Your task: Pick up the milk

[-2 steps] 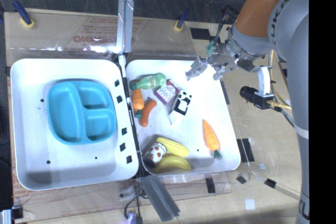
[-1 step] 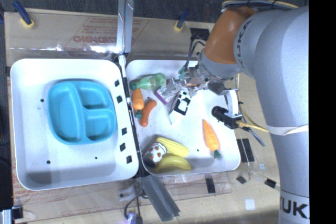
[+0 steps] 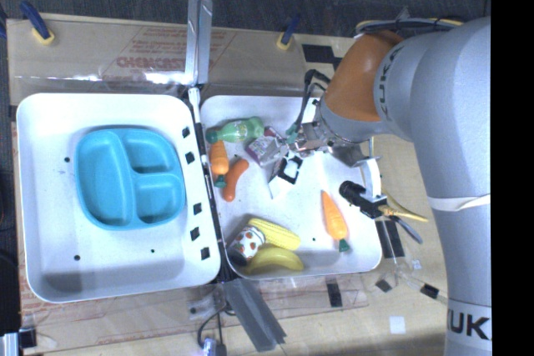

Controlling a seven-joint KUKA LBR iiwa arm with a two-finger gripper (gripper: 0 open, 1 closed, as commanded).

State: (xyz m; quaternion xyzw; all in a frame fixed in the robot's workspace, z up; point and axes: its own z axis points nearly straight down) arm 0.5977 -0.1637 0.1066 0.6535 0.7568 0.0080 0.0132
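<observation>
A brown board-covered bench (image 3: 100,54) is bearing the right bin (image 3: 304,200), a shallow, glossy white tub with rounded corners. The left bin (image 3: 33,179) is sitting just beside it and holding a smooth blue divided tray (image 3: 129,177). The grey arm (image 3: 417,87) is reaching over the right bin's far edge. The claw (image 3: 288,154) is hanging near the bin's far middle, beside a crumpled silvery packet (image 3: 264,147). Whether the claw is open or closed cannot be told. What looks like the milk (image 3: 248,241), a small boxy carton, is lying in the bin's near left corner. It is touching a yellow banana (image 3: 271,261) and lying well apart from the claw.
</observation>
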